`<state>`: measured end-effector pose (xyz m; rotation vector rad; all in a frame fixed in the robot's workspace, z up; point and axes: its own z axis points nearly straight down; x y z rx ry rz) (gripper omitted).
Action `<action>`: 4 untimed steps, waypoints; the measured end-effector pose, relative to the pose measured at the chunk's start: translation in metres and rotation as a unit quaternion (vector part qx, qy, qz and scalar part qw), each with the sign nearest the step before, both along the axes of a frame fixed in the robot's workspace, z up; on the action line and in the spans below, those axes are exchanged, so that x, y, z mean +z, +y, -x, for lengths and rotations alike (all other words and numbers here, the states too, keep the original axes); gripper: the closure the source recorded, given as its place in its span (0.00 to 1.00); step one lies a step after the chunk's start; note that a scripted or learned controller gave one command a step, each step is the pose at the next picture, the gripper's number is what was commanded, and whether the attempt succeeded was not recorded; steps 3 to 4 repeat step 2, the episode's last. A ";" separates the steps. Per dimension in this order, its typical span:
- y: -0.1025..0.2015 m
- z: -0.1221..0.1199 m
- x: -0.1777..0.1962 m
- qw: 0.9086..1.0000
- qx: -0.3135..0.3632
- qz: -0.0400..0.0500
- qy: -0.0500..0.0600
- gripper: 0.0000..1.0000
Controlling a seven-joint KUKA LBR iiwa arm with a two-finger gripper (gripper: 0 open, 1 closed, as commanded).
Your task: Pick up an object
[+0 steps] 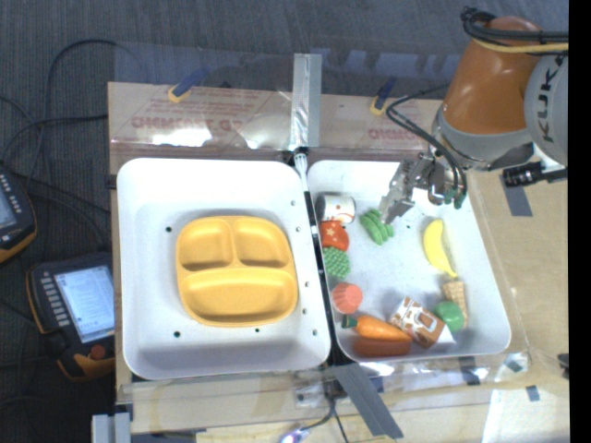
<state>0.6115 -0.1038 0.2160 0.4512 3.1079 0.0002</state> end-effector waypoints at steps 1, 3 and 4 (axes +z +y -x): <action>-0.006 0.019 -0.122 1.000 -0.014 0.001 -0.004 1.00; -0.006 0.020 -0.124 1.000 -0.014 0.001 -0.003 0.00; -0.006 0.020 -0.124 1.000 -0.014 0.001 -0.003 0.00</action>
